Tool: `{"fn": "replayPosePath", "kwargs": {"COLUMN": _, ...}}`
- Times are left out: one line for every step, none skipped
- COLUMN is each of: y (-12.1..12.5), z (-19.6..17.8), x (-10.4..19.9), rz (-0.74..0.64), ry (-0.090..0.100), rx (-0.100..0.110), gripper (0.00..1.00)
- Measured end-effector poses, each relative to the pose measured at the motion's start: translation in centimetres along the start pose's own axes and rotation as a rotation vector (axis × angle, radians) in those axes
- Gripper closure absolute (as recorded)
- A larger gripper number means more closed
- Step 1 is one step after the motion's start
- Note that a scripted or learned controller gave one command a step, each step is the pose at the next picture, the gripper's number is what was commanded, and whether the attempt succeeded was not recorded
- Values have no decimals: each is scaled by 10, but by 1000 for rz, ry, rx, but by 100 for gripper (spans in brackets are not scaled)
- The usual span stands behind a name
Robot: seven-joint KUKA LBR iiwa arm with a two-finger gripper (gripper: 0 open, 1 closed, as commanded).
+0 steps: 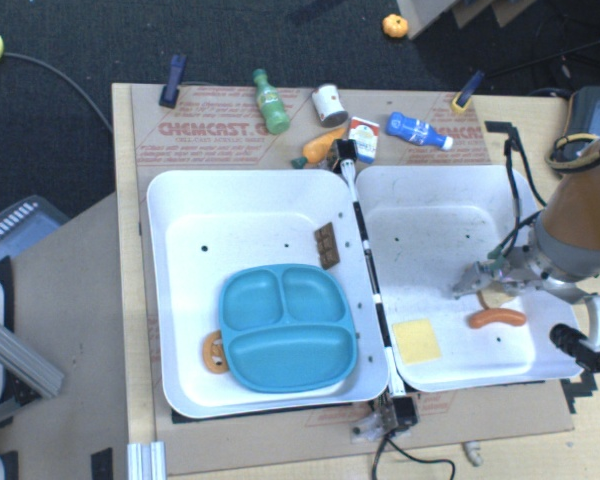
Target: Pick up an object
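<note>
In the right bin (430, 183) lie a yellow cheese slice (417, 340), an orange-red sausage (497, 318) and a small tan piece (496, 297). My gripper (483, 281) is low in this bin, near its right side, just above the tan piece and a little up-left of the sausage. Part of the tan piece is hidden under the gripper. I see nothing held. The left bin (180, 228) holds a blue divided plate (285, 326), a brown chocolate piece (326, 245) and a small brown pretzel (214, 352) tucked at the plate's left edge.
Behind the bins on the bench lie a green bottle (271, 103), a white can (329, 104), a blue bottle (418, 131), an orange carrot (322, 147) and a small carton (362, 138). The arm's grey body (580, 223) leans over the right bin's right rim.
</note>
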State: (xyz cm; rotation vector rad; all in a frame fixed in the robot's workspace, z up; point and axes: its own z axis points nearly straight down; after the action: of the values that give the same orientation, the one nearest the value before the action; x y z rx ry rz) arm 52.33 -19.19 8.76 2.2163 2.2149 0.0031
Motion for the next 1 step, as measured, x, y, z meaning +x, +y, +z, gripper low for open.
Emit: {"fn": "replayPosePath", "kwargs": {"y": 1, "z": -11, "x": -1, "rz": 1, "ry": -4, "rx": -5, "gripper": 100}}
